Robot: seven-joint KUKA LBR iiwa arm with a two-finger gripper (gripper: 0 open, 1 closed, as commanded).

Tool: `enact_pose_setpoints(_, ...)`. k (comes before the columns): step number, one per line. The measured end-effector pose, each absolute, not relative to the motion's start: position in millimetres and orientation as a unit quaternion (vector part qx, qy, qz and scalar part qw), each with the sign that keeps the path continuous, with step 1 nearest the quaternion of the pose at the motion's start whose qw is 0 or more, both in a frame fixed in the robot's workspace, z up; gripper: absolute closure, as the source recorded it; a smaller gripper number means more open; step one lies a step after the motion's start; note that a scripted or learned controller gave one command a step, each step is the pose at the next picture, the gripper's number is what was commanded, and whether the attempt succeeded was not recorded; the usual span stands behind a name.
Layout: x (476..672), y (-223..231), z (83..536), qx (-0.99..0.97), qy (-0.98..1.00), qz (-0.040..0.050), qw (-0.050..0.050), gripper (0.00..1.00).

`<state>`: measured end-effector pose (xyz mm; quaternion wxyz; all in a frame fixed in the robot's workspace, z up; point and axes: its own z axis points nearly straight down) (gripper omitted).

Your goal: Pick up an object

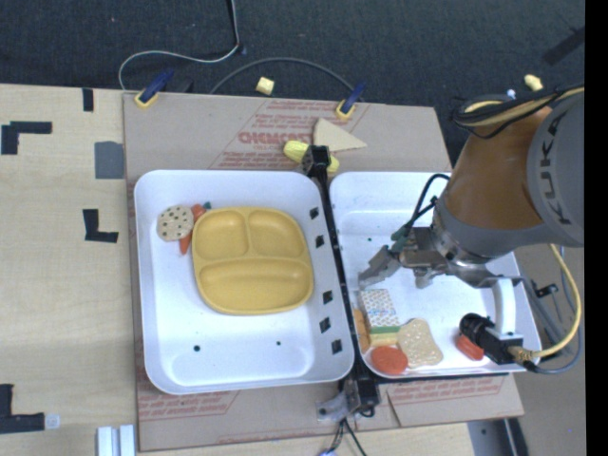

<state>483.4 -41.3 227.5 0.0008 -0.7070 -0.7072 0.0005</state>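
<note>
The arm [518, 179] hides part of the right bin [380, 198], and its end effector [380, 266] is too small to read.

You are looking down from one fixed camera above the pale wooden desk [57, 283], tilted at a slant so the dark carpeted floor [380, 17] lies along the top edge; both shallow white plastic bins, left [157, 350] and right [380, 193], sit mid-frame at moderate range; the grey arm with its orange band [499, 174] enters from your right, close beneath the lens.
</note>
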Motion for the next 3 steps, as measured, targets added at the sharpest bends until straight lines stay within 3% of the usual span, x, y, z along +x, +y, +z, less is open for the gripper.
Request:
enact_pose_setpoints(1, 526.3, -61, 181, -0.707, -0.707, 0.0014, 0.000, 0.00)
enact_pose_setpoints(2, 554.4, -97, 81, -0.708, -0.706, -0.0001, -0.002, 0.00)
enact_pose_setpoints(3, 607.8, -95, 113, -0.706, -0.708, -0.0013, -0.002, 0.00)
